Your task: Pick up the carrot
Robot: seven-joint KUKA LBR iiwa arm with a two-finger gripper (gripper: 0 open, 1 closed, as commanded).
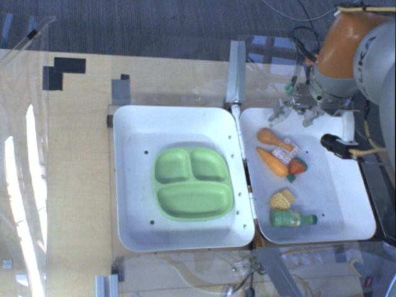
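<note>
Nearest me I see a glossy green bottle [292, 218], a knobbly corn cob [282, 198] just beyond it, then the carrot [272, 161], a smooth orange taper. Well beyond the carrot my gripper [296, 111] hangs spread open, holding nothing.

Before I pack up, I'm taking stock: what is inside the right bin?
The right bin holds a carrot, a drumstick-like piece, a strawberry, corn and a green bottle. Anything beneath them is covered.
</note>
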